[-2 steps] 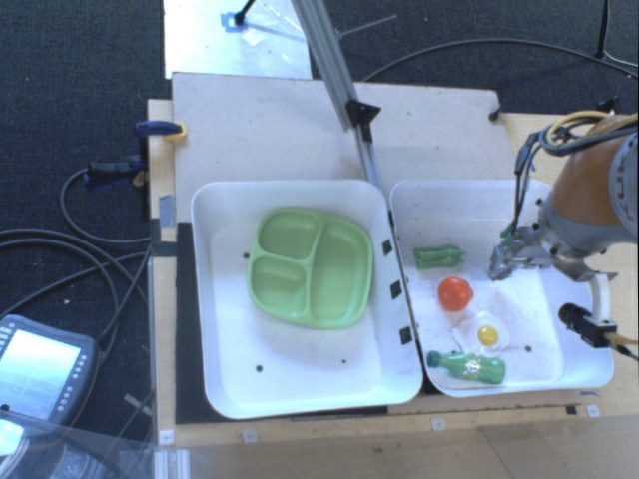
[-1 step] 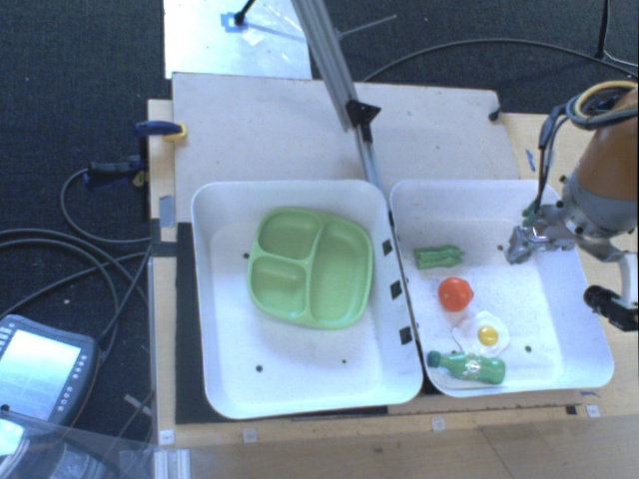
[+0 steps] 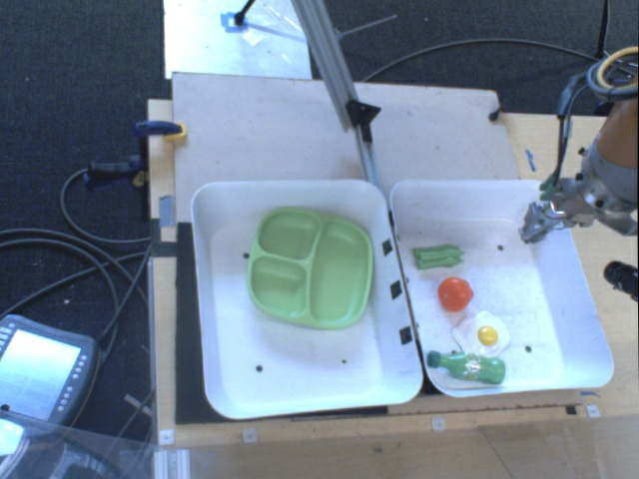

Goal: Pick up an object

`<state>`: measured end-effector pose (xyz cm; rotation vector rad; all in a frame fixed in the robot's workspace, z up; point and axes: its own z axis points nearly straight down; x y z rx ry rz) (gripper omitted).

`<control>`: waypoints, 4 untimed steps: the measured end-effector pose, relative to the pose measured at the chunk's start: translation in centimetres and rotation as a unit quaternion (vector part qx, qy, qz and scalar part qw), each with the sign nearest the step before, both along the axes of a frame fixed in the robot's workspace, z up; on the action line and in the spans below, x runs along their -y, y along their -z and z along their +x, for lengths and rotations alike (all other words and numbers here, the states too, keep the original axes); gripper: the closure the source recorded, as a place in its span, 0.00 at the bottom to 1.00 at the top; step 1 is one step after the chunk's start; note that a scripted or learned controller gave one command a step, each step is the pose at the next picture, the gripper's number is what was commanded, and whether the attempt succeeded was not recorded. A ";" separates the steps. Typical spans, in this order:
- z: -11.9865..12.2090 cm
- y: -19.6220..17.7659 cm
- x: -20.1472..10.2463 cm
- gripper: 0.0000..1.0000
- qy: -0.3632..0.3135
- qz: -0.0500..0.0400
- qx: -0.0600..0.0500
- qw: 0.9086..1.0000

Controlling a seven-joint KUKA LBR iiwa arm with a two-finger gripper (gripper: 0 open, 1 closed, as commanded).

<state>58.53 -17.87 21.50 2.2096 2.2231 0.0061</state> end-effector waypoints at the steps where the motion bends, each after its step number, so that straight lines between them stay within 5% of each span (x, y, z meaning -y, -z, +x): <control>1: 0.2 -5.5 0.0 1.00 0.000 0.000 0.000 1.000; 4: -3.5 -4.1 -15.4 1.00 -0.003 0.003 -0.003 1.000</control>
